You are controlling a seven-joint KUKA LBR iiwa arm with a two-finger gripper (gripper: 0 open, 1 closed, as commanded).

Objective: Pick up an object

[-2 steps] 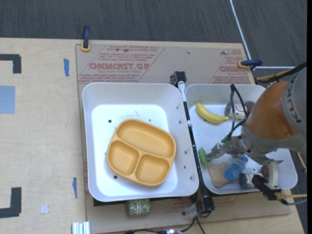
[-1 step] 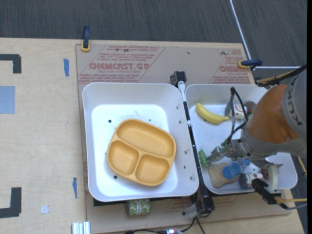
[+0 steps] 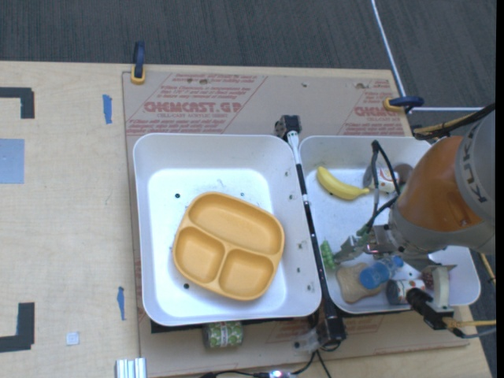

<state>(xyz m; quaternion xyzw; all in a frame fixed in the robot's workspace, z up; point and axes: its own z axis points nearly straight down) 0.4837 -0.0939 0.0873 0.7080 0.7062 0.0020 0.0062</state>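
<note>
Camera view: two white bins [image 3: 150, 211], one yellow tray [image 3: 228, 245], one banana [image 3: 341, 184].

The arm [image 3: 453, 195] runs off the picture at 3 o'clock, so its upper part is cut away. Its orange band and wrist cover much of the right bin [image 3: 315, 211], and the jaws beneath are hidden; whether they are parted cannot be told. A tan object [image 3: 352, 284] and a blue one [image 3: 372, 275] at 5 o'clock are partly covered and too small to identify. The worktop [image 3: 63, 211] is cut off at 9 o'clock.
</note>
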